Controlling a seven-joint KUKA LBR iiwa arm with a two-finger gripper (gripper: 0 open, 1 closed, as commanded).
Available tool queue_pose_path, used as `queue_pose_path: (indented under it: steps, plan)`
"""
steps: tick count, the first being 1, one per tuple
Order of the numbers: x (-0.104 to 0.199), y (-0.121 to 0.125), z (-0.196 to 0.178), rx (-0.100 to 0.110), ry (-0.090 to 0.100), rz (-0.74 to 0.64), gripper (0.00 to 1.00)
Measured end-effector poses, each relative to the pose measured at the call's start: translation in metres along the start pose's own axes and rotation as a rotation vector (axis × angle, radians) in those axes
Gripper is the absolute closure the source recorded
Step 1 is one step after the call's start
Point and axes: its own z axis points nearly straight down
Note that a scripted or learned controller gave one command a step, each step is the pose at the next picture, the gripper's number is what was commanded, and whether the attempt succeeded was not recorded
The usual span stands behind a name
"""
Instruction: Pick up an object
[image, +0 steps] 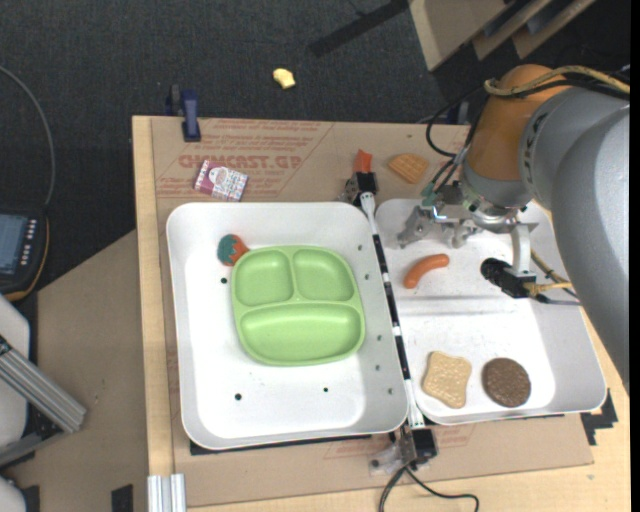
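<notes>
The right bin holds an orange sausage near its back left, a pale slice of toast at the front and a round brown cookie beside the toast. My gripper hangs over the back left corner of this bin, just above and behind the sausage, and nothing is visibly held in it. The grey arm with its orange band reaches in from the upper right and hides the bin's back right part.
The left bin holds a green divided plate and a small red and teal object by the plate's back left corner. A tan cracker and a pink card lie on the cardboard behind the bins.
</notes>
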Motion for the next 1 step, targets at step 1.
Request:
queue_pose_path:
  steps: [1]
  plan:
    - [0.0001, -0.0240, 0.0002, 0.008, 0.001, 0.002, 0.00]
